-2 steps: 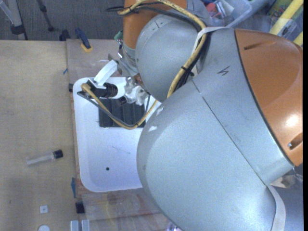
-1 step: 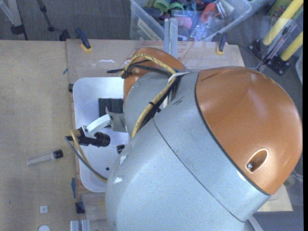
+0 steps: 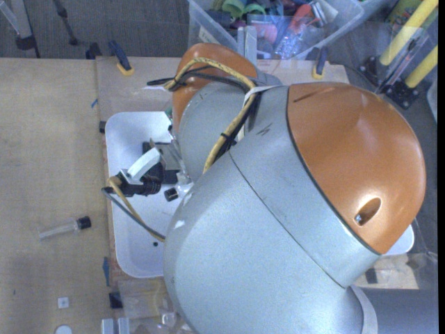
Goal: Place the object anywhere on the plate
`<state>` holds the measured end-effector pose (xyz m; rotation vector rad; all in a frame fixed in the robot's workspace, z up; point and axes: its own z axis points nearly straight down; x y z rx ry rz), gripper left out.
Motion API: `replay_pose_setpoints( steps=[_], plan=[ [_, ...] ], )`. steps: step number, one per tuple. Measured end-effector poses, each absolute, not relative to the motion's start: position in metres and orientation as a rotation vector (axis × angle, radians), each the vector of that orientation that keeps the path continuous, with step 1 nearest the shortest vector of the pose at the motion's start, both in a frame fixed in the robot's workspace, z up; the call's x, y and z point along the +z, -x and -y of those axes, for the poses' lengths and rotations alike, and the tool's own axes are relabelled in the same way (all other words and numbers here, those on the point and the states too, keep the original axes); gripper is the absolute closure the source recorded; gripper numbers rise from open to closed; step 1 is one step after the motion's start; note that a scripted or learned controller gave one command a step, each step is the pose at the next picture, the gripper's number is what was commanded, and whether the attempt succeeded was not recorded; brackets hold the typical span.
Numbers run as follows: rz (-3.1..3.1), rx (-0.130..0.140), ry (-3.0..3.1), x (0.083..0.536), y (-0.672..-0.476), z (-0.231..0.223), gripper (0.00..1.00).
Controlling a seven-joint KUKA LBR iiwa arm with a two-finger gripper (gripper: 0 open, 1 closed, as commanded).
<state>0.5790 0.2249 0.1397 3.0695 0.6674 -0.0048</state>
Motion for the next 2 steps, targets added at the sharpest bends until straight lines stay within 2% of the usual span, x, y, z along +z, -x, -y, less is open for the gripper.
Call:
replay_pose_setpoints(
  steps=[1,2],
  plan=[
    [-0.351,0.003,-3.127,0.089,-0.495,-0.161,1.0],
    [-0.393,0.009,-3.12,0.087,-0.555,-0.221,1.0]
  ],
)
